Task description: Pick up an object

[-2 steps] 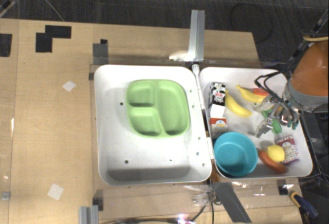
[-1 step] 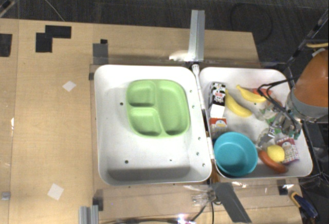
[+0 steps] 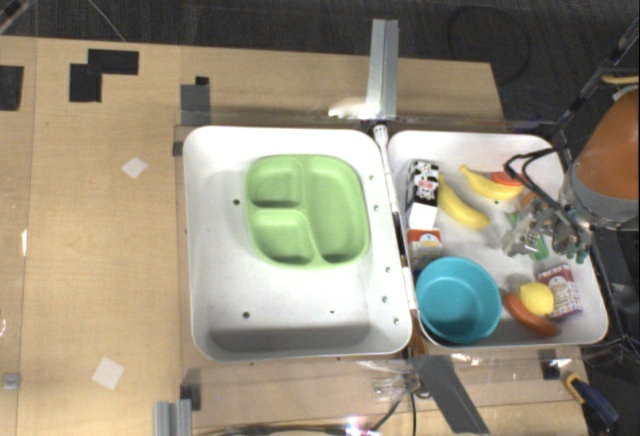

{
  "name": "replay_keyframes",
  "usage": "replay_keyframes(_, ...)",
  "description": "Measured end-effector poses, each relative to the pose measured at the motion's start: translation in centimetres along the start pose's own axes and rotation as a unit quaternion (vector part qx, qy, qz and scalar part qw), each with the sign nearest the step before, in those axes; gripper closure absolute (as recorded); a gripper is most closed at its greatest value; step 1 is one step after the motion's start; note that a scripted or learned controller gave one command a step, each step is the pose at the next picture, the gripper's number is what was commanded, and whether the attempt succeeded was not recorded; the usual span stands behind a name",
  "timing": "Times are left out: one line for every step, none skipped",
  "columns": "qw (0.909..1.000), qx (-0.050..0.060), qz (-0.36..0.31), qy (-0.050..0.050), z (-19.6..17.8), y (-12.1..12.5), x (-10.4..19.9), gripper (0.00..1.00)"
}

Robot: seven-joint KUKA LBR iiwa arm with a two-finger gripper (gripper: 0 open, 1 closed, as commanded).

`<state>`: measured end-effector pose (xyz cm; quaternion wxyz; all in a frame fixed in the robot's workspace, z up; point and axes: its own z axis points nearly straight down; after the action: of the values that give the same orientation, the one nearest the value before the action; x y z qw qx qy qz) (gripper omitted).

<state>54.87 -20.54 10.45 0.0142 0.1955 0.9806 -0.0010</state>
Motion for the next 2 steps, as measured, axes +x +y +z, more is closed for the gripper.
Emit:
replay_keyframes(0.9969, 0.0, -0.078, 0.007, -6.89, 1.22, -3.21, 1.0)
replay_keyframes(0.9969, 0.0, -0.078, 0.009, -6.68, 1.21, -3.1, 0.0)
